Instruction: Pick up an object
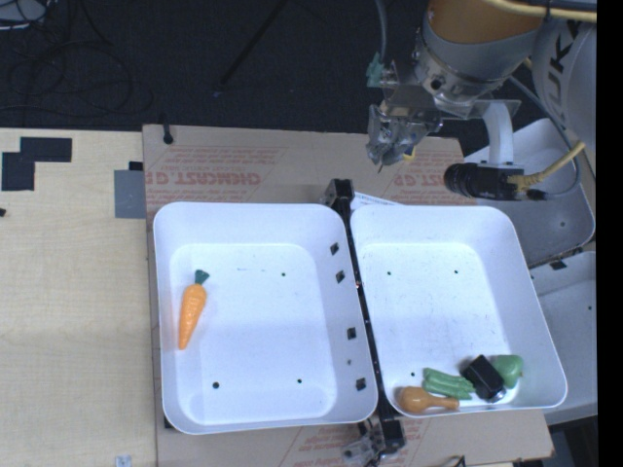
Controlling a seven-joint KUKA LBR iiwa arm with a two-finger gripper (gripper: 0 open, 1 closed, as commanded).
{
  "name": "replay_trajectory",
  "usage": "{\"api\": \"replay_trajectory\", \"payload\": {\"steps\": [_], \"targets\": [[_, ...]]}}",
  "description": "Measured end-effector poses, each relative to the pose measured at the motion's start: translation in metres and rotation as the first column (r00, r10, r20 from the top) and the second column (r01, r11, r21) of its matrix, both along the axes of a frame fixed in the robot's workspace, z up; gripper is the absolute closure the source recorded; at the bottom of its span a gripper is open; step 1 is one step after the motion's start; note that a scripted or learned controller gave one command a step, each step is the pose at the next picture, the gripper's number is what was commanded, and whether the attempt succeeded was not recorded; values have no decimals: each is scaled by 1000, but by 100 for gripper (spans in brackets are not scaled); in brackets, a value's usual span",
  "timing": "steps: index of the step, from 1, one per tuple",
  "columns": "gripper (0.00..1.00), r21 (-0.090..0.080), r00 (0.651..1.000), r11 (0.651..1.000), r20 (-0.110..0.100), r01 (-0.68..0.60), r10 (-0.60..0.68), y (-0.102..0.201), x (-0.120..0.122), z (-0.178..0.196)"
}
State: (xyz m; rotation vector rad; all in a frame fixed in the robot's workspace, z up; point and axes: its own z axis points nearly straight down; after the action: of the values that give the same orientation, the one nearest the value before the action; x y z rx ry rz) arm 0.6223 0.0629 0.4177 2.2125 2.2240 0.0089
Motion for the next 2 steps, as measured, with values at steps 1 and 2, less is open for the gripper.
{"api": "replay_trajectory", "payload": {"steps": [1,2], "targets": [[100,1,1000,1000,-4,-1,1,79,23,47],[100,-5,1000,1000,-23,6,-6,57,19,-190]]}}
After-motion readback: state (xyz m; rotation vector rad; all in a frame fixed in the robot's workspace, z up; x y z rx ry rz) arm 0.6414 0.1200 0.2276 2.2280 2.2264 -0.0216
